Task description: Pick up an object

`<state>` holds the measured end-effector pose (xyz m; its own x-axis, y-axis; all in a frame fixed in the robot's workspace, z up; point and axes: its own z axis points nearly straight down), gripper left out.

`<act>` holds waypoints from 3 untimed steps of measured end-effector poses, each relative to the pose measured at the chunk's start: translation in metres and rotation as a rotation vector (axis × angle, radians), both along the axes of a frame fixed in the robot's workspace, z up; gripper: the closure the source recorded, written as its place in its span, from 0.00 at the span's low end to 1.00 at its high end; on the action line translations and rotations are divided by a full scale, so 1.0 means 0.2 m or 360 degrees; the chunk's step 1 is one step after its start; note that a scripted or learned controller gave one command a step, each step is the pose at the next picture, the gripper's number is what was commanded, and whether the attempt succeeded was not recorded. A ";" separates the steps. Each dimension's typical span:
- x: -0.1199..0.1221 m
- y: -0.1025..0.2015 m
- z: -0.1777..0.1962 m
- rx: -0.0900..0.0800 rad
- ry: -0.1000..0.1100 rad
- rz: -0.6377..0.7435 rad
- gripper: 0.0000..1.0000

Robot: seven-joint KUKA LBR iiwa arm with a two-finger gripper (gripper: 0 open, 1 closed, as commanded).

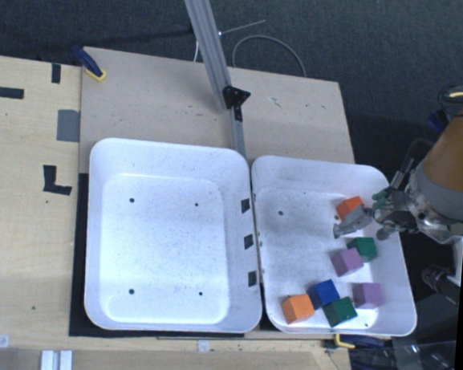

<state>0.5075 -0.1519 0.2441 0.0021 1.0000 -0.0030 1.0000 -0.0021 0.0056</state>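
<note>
The gripper (367, 219) hovers low over the right shallow white bin (296, 178), just beside a small orange block (348, 206) near its right rim. Approach step; finger state unclear. Next: descend squarely onto it.

Two orange blocks (348, 206), two green (364, 248), two purple (346, 261), one blue (324, 292).

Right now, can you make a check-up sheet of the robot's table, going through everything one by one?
Surface: tan bench, two white bins; left bin, right bin.
Job's things: right bin holds orange blocks, green blocks, purple blocks, a blue block.
Clutter: black tape marks on the bench.
Claw: beside the upper orange block; grip unclear.
Cables: thin wire loop.
Surroundings: slanted metal pole, dark floor.
</note>
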 end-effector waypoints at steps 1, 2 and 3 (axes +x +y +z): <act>0.00 0.01 0.03 0.0004 0.0009 0.0007 1.00; 0.00 0.01 0.02 0.0005 0.0011 0.0006 0.00; 0.00 0.01 0.02 0.0005 0.0011 0.0006 0.00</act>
